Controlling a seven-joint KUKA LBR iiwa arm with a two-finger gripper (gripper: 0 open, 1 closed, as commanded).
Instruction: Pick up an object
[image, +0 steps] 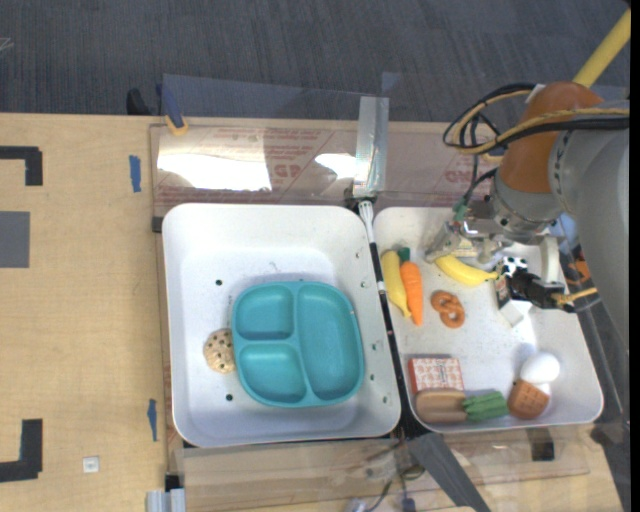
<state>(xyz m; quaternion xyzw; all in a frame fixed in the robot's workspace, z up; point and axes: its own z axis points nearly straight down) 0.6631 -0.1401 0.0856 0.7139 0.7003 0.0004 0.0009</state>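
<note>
The arm (575, 165) is lowered over the right bin (575, 395), yet nothing is seen lifted. The end effector (470, 238) is poised just above the banana (466, 269); its state cannot be told. The grasp is judged still undone.

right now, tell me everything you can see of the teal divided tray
The teal tray lies flat in the left white bin, roughly centred and turned slightly. It looks like smooth plastic, with rounded corners and three compartments: two smaller ones on its left side and one long one on its right. The compartments hold nothing. A speckled cookie sits against its left edge.
</note>
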